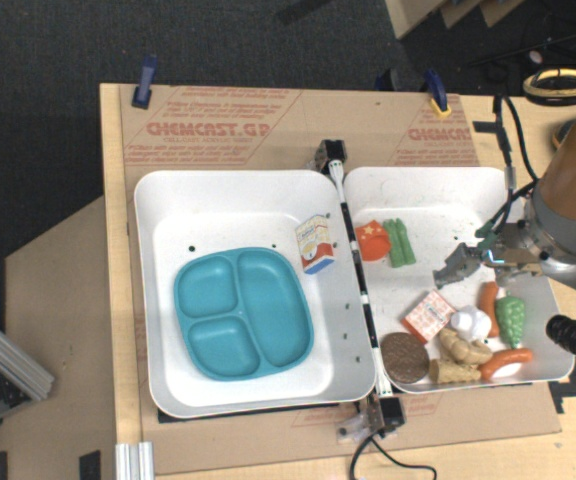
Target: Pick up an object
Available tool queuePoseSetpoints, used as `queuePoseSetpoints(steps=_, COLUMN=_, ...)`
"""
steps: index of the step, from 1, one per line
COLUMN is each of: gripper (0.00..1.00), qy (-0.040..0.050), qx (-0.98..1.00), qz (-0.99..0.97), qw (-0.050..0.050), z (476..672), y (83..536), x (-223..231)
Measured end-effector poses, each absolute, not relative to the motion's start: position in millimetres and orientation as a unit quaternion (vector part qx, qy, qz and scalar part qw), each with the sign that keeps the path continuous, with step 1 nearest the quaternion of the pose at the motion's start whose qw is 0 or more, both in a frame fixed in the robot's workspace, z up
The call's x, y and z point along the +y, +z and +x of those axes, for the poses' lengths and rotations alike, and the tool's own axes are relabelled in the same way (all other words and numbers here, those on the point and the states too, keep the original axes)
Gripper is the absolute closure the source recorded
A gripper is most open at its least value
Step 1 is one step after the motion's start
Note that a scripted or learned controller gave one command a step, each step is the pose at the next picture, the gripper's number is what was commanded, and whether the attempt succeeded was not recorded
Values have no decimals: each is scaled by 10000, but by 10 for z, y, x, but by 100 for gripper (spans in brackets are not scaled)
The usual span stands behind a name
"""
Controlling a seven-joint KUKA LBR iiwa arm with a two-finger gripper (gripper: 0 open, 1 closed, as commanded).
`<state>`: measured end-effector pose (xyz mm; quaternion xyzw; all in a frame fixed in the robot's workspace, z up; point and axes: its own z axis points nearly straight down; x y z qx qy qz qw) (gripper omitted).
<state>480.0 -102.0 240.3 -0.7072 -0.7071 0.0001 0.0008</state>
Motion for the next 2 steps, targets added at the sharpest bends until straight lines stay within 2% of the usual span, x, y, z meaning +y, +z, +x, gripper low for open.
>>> queuePoseSetpoints(steps=1, gripper=0, qy=16, qx=-7071, qz=-7071, qw=24, z=5293, y=1620, x=-1156)
queuePoseSetpoints(steps=2, gripper=0, qy=-12, qx=-7083, qz=-7059, qw=-24, z=6317, y=954, x=-1279)
